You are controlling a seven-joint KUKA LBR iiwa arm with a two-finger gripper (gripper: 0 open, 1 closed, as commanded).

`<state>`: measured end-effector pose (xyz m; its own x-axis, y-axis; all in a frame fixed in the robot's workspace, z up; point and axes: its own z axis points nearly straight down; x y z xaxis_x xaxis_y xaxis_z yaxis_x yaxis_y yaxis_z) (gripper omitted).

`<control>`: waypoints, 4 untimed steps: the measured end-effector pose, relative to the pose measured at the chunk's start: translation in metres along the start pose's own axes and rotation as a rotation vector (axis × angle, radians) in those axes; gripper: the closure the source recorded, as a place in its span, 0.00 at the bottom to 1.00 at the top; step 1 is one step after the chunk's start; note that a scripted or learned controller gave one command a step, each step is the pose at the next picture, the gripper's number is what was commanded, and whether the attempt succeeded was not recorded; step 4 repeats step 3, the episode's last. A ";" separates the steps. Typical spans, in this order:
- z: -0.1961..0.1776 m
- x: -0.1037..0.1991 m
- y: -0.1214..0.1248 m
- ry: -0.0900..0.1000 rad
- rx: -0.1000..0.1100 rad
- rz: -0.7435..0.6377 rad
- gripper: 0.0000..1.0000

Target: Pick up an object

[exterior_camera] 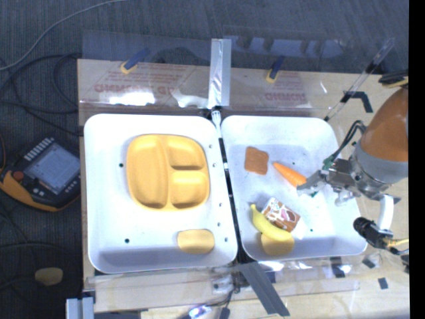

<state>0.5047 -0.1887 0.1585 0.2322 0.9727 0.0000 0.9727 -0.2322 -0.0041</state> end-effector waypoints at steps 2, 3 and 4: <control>0.061 0.021 0.065 -0.003 -0.011 0.105 1.00; -0.042 0.095 0.047 -0.001 -0.001 0.084 1.00; -0.042 0.095 0.047 -0.001 -0.001 0.084 1.00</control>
